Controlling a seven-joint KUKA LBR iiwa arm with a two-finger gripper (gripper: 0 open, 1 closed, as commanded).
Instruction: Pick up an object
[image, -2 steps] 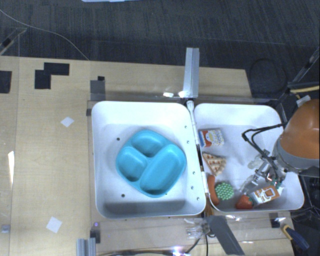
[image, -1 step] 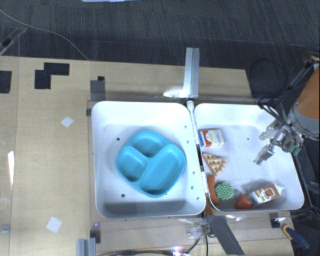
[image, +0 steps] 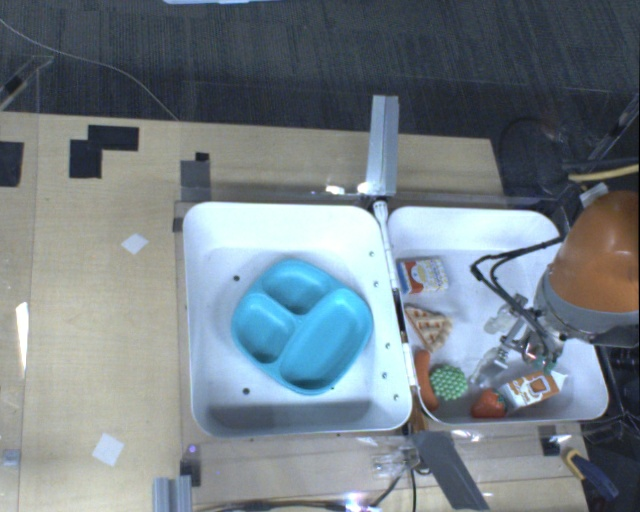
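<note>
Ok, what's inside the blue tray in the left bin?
Nothing visible: the blue tray shows three bare compartments. It lies in the left bin, and the bin floor beneath it is covered.

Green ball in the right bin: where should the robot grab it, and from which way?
Probably straight from above, across the middle of the green ball. It is round and bumpy, so the widest part grips best. An orange thing crowds its left, so the fingers should close top-to-bottom in the picture.

Wooden bench (image: 90, 330) bears 2 white bins (image: 215, 250).
</note>
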